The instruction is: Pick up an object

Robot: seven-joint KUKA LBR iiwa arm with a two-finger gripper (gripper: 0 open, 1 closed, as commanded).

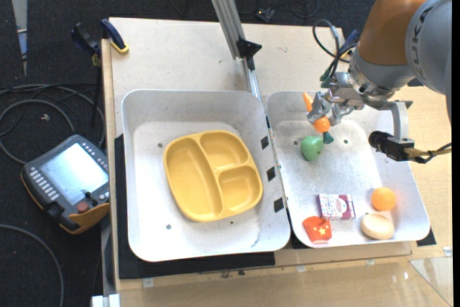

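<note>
- Nearest the camera, well below the gripper (323, 120) in the right bin (359, 244): a red block (317, 228), a pink-and-white carton (336, 206), a cream oval piece (377, 226) and an orange ball (384, 198), all lying loose and apart from the arm.
- To the gripper's far side across the divider, in the left bin (136, 154): a yellow divided tray (213, 175), untouched.
- Just below and beside the gripper: a green pear-shaped toy (311, 148) on the bin floor, seemingly the nearest candidate for the pick.
- At the gripper itself: small orange pieces (321, 124) sit against its tip; whether they are tool parts or a gripped object cannot be told, and the state of the hand cannot be told either.
- Step in hand, as judged: the descent over the upper part of the right bin, with no lift confirmed.
- Next move, as judged: centre over the green toy, close firmly, then rise straight; its rounded shape may let it slip sideways.
</note>
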